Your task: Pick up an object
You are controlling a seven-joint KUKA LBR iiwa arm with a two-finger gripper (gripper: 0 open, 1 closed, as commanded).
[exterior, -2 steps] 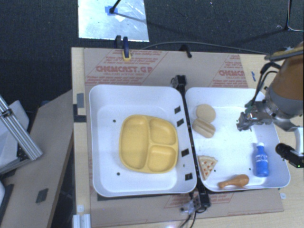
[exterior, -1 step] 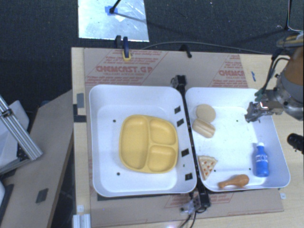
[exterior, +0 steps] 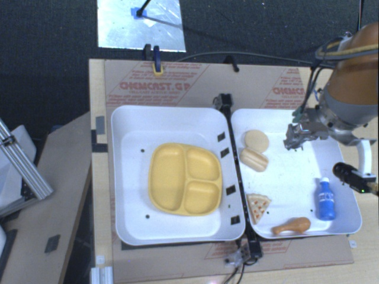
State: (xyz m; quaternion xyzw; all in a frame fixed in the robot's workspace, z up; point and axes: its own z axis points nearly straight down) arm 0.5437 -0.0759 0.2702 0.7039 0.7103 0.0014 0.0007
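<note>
One hand [exterior: 294, 139] above right bin [exterior: 349, 218]

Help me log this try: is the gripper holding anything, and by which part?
Nothing is held. The gripper hangs above the right bin, right of the round bun, with no object between its fingers.

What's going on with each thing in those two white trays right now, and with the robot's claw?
yellow divided plate: flat in the left bin, nothing on it
round bun: lying in the right bin
hot dog bun: lying just below it
waffle piece: flat
chicken drumstick: on its side
blue bottle: lying down
gripper: above the right bin, holding nothing
</note>
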